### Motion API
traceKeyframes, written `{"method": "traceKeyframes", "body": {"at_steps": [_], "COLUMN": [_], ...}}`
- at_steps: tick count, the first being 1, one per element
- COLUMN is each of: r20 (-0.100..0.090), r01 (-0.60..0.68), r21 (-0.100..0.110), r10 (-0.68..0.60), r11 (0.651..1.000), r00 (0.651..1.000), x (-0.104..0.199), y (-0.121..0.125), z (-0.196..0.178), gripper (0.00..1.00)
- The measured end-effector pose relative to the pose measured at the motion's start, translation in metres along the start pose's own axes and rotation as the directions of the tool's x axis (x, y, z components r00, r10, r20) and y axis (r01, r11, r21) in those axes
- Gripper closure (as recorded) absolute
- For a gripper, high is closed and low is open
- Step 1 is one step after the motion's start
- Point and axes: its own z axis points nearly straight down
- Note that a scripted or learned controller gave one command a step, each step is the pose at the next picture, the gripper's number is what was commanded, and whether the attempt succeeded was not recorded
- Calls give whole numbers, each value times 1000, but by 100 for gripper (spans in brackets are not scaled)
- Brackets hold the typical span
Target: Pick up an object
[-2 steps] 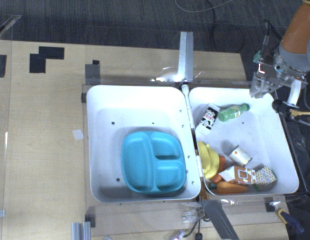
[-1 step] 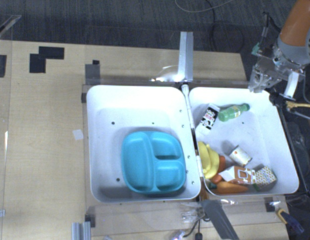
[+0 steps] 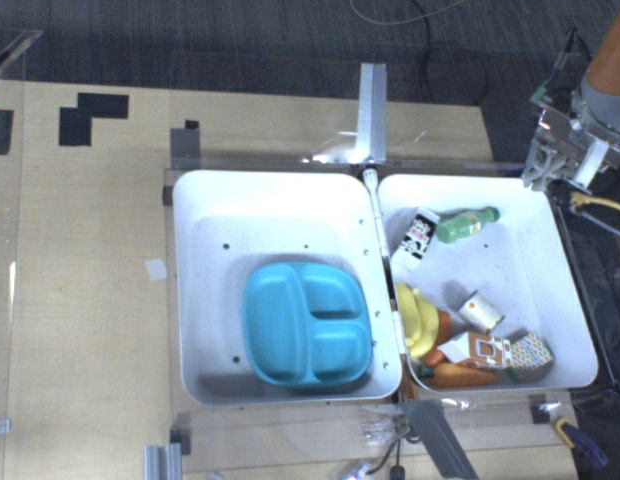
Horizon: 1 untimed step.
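On the pale wooden desk (image 3: 80, 298), black shapes mark the far left. The left bin (image 3: 200, 208) holds a blue divided plate (image 3: 308, 321). In the right bin (image 3: 560, 258) lie a black-and-white printed packet (image 3: 418, 236), its writing too small to read, a green bottle (image 3: 466, 224), yellow bananas (image 3: 418, 320), a small can (image 3: 480, 311) and a carrot (image 3: 460, 374). The claw (image 3: 555, 163) hangs above the bin's far right corner, well apart from them; how far open it is cannot be told. Dark carpet (image 3: 190, 28) lies beyond.
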Motion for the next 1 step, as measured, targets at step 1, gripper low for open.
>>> {"method": "traceKeyframes", "body": {"at_steps": [1], "r20": [0], "r01": [-119], "r21": [2], "r10": [119], "r11": [993], "r00": [993], "x": [34], "y": [-24], "z": [60], "gripper": [100]}}
